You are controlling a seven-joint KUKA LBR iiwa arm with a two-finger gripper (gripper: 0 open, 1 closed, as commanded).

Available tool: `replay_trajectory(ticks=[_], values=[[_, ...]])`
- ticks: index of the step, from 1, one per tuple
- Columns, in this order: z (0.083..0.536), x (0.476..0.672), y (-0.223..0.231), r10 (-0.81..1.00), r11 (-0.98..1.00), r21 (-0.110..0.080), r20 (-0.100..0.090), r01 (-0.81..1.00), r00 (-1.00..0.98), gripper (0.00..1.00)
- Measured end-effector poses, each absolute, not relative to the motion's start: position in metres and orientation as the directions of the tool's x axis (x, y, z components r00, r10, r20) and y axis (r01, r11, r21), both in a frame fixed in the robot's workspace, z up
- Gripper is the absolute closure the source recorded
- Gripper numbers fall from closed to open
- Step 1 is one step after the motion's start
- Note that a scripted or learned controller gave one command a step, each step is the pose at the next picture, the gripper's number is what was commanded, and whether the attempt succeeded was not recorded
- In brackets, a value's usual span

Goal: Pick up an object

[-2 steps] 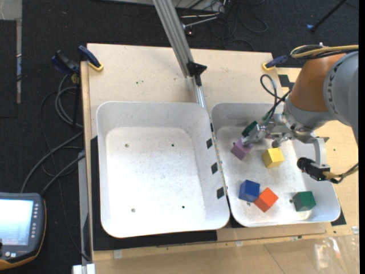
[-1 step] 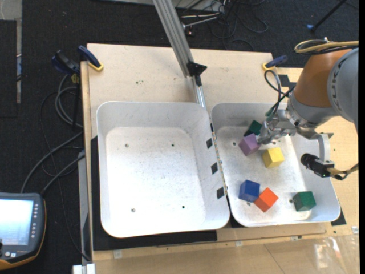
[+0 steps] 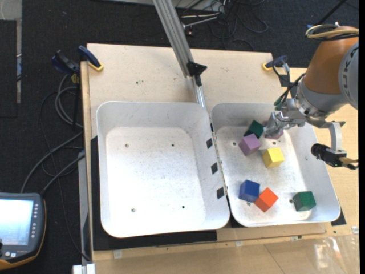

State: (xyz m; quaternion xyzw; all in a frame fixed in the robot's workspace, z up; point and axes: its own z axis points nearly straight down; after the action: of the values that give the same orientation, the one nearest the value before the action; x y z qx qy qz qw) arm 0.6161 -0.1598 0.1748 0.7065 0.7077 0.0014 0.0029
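Observation:
The right bin (image 3: 319,178) holds several small blocks. A dark green block (image 3: 254,129) and a purple block (image 3: 249,144) lie near its back, with a yellow block (image 3: 273,157) just right of them. A blue block (image 3: 248,190) and an orange block (image 3: 266,199) touch near the front, and a green block (image 3: 304,201) sits at the front right. My gripper (image 3: 274,132) hangs low over the bin's back part, just right of the dark green block and above the yellow one. I see nothing between its fingers.
The left bin (image 3: 108,153) stands beside the right one, sharing a middle wall. A slanted metal pole (image 3: 174,30) crosses above the bench toward the bins' back edge. Clamps sit on the bench's back corners. A pendant screen (image 3: 20,227) lies at the far left.

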Motion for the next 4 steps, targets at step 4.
replay_trajectory(ticks=[4], values=[[0.252,0.605,-0.051,1.000,0.008,0.000,0.002,1.000,-0.008,1.00]])
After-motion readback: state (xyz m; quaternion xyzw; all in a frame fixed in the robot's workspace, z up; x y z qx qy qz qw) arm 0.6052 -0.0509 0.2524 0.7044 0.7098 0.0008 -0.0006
